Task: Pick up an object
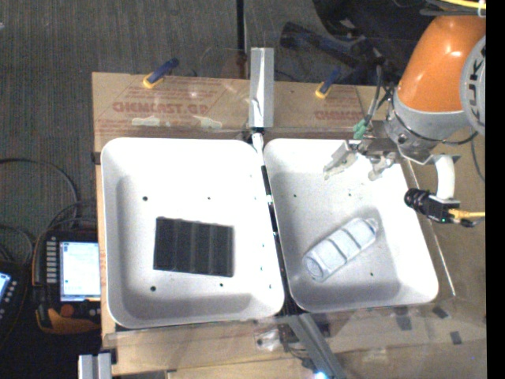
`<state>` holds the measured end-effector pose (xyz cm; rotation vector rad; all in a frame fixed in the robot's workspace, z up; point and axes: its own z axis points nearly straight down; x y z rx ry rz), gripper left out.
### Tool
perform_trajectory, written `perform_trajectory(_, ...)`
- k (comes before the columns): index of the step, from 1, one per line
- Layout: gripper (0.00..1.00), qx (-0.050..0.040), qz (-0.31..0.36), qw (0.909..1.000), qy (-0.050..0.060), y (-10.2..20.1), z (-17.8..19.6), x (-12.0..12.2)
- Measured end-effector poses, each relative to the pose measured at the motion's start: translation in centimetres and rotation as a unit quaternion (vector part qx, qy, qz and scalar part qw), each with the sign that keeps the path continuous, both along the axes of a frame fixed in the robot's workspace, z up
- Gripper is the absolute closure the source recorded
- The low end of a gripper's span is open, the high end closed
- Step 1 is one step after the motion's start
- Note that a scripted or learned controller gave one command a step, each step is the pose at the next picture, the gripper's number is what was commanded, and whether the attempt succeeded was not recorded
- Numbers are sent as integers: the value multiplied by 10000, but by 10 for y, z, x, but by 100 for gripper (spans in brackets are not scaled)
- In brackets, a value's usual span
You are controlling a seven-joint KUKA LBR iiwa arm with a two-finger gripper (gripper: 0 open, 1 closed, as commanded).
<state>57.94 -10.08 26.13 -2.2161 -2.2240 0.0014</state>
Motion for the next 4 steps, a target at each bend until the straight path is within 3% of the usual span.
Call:
perform_trajectory(1,0,-1,-304,9995,2,-46,-92,-39)
perform_trajectory(2,0,-16,311,9995,-82,-83,-169,-42)
perform_trajectory(3,0,-12,-445,9990,-71,-101,-170,23)
perform_trajectory(4,0,-21,-1135,9935,-14,-98,-16,7)
